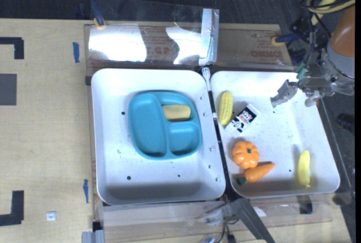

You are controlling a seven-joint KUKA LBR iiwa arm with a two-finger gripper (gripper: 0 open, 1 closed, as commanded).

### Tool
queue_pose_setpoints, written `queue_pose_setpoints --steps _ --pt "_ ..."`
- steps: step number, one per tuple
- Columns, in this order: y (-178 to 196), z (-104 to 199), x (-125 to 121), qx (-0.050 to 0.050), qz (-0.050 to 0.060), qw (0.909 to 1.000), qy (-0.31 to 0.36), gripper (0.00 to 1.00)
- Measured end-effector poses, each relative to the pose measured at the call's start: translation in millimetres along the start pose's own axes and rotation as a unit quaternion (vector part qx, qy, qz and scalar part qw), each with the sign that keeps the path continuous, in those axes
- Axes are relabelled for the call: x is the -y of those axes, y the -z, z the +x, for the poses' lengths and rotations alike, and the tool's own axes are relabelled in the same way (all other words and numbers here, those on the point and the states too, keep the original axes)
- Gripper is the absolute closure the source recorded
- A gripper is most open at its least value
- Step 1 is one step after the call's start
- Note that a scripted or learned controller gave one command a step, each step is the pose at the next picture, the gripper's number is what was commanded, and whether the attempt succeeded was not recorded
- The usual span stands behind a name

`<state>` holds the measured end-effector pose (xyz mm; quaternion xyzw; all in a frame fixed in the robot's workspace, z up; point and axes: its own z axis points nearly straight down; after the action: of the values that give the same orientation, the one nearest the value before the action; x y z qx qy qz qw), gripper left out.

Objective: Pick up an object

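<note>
The bench [45, 123] is pale wood and carries two shallow white bins side by side. The left bin [107, 174] holds a blue divided tray [149, 123], and a yellow block [176, 113] lies in the tray's compartment at about 1 o'clock.

The right bin [282, 140] holds the loose objects. The grey arm [338, 67] comes in at 3 o'clock of the view, and the gripper [296, 92] hangs over the bin's corner at about 1 o'clock. Its two fingers stand apart, with nothing between them.

The pumpkin [246, 154] is at about 7 o'clock in the right bin, and the carrot [258, 172] touches it on the lower side. The corn cob [225, 107] stands along the left wall at 10 o'clock. The banana [304, 167] lies near the right wall at 4 o'clock. A small black-and-white box [245, 117] lies just beside the corn.

I judge the corn cob to be a good choice for the task. It looks like a plastic toy, pale yellow, long and rounded with rows of grains. It is probably light and stiff, not fragile, but the round sides may slip. The fingers should close across its narrow middle. The bin wall is close on one side, so one finger has little room there.
</note>
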<state>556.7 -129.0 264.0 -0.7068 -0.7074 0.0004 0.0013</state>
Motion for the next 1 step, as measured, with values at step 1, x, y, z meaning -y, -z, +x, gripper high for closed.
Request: queue_pose_setpoints --steps 1 --pt "-82.8 102.1 -27.9 -0.001 0.003 1.0000 -0.003 0.00"
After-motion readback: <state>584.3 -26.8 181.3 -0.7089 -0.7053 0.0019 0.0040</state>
